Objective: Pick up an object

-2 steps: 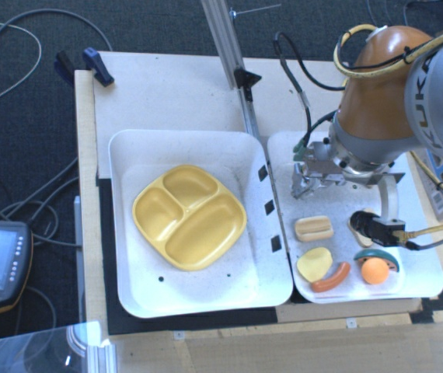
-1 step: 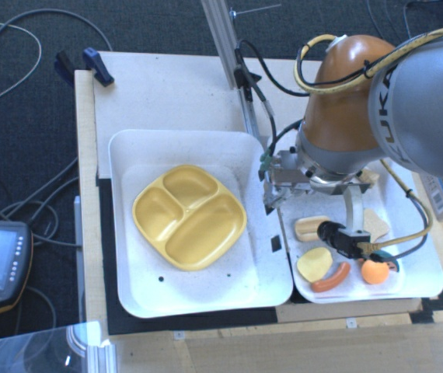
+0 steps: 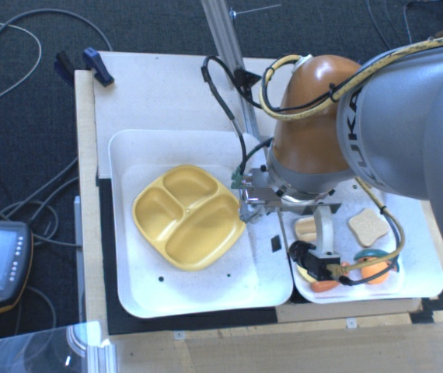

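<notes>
Plate: a yellow divided plate (image 3: 189, 217) lies flat in the left bin (image 3: 128, 286), three compartments up.
Plate axis: its long axis runs from upper left to lower right; the two smaller compartments face the upper left.
Tool: the tool (image 3: 246, 200) sits under the orange wrist, at the divide between the bins; cannot tell its state.
Plate to tool: the plate's right rim lies just beside the tool, to its left; contact unclear.
Right bin: the right bin (image 3: 431, 274) holds a tan bread-like slice (image 3: 368, 228), a pale block (image 3: 306, 228), and orange and teal pieces (image 3: 373, 270).
</notes>
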